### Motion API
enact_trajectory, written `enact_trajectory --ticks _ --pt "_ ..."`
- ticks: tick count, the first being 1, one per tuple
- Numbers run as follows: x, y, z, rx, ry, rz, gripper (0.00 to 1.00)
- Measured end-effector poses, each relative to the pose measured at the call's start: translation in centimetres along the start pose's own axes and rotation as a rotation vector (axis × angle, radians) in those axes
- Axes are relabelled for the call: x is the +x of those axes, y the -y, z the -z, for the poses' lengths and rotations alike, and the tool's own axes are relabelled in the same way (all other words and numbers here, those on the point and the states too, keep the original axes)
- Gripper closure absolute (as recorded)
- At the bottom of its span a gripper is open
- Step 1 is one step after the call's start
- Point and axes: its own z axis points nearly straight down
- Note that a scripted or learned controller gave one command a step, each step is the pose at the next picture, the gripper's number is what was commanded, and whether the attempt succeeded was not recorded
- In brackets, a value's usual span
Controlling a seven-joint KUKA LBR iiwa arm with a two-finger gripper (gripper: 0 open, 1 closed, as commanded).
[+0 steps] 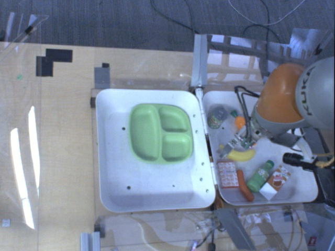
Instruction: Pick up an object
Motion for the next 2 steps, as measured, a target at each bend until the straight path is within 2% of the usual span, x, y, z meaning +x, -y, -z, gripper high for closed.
enact_trajectory --ticks 1,2 --pt "0.0 -0.4 1.2 -0.008 0.003 0.001 1.0" --pt "-3.4 -9.2 9.7 0.003 -0.004 -0.144 1.0"
